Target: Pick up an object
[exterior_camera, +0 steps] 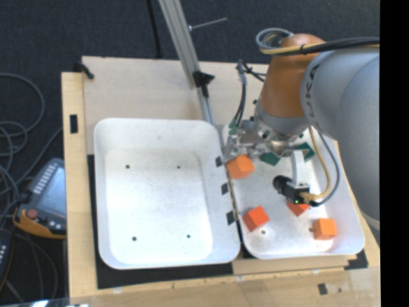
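Observation:
My gripper point(243, 147) hangs over the left part of the right bin point(342, 200), under the arm's orange band. An orange block point(241, 166) lies directly below it, close to that bin's left rim; whether the block is held or resting I cannot tell. Another orange block point(256, 217) sits near the bin's front left, and a third orange block point(324, 228) at its front right. A small red piece point(298, 208) lies between them. A green object point(271, 159) peeks out from under the wrist.
The left bin point(160, 194) stands beside the right one, their rims touching. A slanted metal pole point(182, 40) rises behind the bins. The arm's cables point(323, 171) loop over the right bin. A pendant point(45, 197) lies off the bench's left edge.

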### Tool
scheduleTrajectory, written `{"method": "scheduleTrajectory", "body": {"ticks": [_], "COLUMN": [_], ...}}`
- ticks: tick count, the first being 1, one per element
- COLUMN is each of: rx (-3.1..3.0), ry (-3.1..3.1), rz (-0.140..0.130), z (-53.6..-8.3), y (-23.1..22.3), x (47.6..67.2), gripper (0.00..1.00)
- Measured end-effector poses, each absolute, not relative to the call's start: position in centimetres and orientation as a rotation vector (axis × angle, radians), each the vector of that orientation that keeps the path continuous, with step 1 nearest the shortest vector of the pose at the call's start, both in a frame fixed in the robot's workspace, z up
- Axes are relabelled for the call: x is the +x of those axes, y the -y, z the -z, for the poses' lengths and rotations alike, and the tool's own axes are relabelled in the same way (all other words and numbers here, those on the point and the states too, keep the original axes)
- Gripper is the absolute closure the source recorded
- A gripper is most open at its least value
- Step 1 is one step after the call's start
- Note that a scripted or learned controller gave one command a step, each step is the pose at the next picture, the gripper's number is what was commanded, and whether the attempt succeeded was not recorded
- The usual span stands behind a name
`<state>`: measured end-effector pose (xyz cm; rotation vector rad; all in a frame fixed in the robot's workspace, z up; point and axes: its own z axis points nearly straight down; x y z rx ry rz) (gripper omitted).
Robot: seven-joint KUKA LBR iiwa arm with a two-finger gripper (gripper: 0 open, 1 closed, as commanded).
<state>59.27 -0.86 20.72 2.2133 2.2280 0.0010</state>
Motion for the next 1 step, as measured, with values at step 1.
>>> {"method": "scheduleTrajectory", "body": {"ticks": [1], "rx": [2.209], "ry": [-2.233], "rz": [-0.010], "z": [-25.65], "y": [-7.70], "x": [60.50], "gripper": [1.00]}}
